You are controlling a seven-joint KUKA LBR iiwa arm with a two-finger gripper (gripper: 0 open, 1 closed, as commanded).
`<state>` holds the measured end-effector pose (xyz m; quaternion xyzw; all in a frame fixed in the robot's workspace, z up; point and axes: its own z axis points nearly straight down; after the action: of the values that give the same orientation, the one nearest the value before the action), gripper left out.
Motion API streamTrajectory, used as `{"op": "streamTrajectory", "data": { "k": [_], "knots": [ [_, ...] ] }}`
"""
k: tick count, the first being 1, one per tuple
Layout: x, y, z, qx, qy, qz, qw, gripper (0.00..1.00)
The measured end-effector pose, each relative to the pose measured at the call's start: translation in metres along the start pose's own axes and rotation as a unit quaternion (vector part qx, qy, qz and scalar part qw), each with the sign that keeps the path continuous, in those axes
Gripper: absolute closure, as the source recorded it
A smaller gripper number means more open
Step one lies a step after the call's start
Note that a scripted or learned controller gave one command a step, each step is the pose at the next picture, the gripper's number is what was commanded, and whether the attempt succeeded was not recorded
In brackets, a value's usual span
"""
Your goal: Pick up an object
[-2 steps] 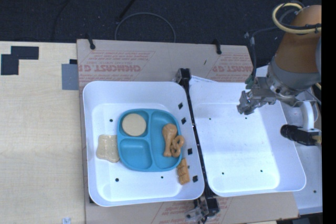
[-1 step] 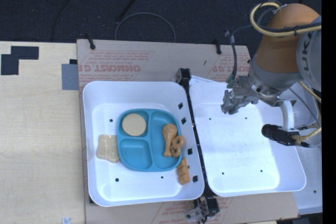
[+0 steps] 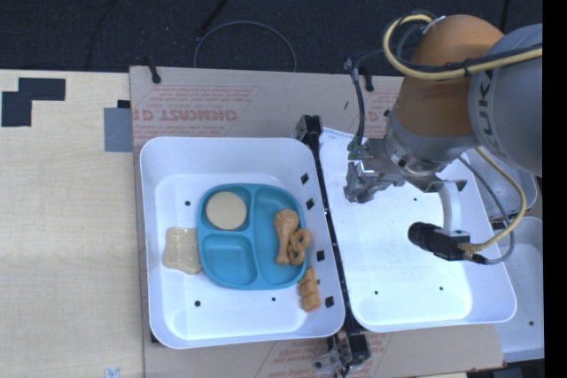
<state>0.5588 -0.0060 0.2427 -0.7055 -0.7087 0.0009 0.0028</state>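
Observation:
My gripper (image 3: 359, 189) hangs over the upper left part of the right bin (image 3: 416, 305), close to the divider between the bins. The left bin (image 3: 177, 164) bears a blue compartment plate (image 3: 232, 263). On the plate lie a round beige cookie (image 3: 226, 210) and a brown pretzel-like piece (image 3: 291, 235). A pale bread-like piece (image 3: 182, 250) rests against the plate's left edge. A small brown piece (image 3: 309, 289) lies by the plate's lower right corner. All of these are left of the gripper, across the divider.
The grey arm with its orange band (image 3: 452, 57) covers the upper right of the right bin. A black cylindrical part on a yellow cable (image 3: 436, 240) hangs over the bin's floor. Black clamps (image 3: 310, 130) join the bins.

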Motion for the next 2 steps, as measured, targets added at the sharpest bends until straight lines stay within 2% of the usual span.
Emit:
{"op": "streamTrajectory", "data": {
  "k": [1, 2],
  "knots": [
    [0.061, -0.003, 0.01, 0.0, -0.001, 0.0, 1.0, 1.0],
    [0.11, -0.019, 0.021, 0.001, -0.001, 0.0, 1.0, 1.0]
  ]
}}
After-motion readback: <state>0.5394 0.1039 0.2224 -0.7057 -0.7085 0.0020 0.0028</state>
